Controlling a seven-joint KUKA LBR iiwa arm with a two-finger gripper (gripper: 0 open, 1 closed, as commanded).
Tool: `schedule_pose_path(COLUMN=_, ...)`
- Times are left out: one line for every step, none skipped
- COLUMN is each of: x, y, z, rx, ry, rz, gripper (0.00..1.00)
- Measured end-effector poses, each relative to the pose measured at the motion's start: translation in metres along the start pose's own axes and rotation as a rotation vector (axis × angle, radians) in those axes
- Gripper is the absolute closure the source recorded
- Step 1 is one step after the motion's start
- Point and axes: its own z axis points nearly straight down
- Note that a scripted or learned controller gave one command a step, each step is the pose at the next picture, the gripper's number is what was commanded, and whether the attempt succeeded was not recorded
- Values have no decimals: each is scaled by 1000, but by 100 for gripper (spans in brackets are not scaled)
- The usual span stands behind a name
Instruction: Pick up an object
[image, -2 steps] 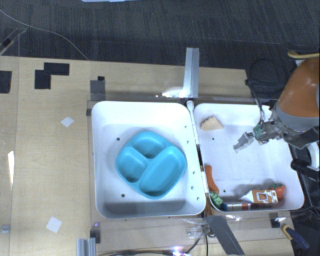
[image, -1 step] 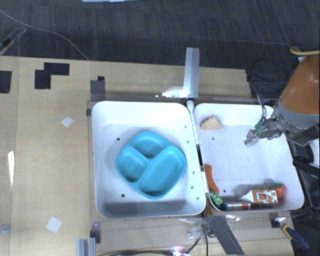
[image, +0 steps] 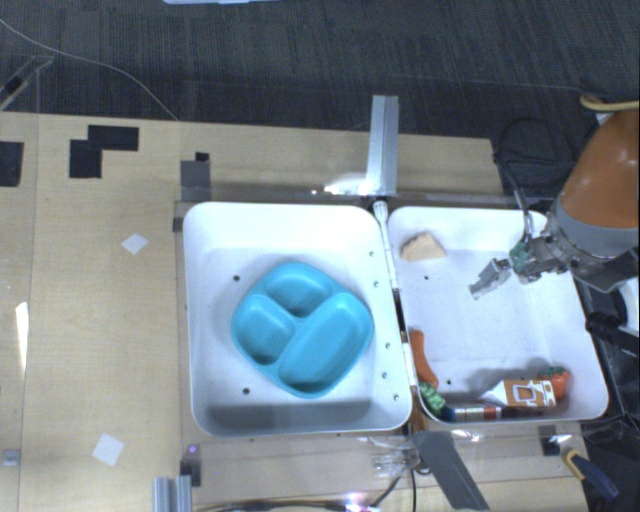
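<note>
Approach step: gripper poised over right bin, jaw state impossible to tell, nothing seen held. Next: descent onto tan chunk nearby.

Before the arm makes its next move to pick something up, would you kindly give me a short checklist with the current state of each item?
1. Hand is over the right bin: ok.
2. Hand is carrying nothing yet: ok, nothing is visible between its tips.
3. Finger opening is wide enough: cannot tell.
4. Hand is lined up over a target: not ok, it hangs above bare bin floor, apart from the beige chunk.
5. Other candidates are free to grasp: not ok, the bottle and orange piece lie against the bin walls.
6. Blue divided tray sits clear in the left bin: ok.
</note>
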Motion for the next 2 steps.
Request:
schedule_pose_path(x=35, y=-70, z=87, rx=7, ry=3, rz=15, gripper=0)
schedule_pose_path(x=-23, y=-34, z=98, rx=-2, ry=-3, rz=-194, gripper=0)
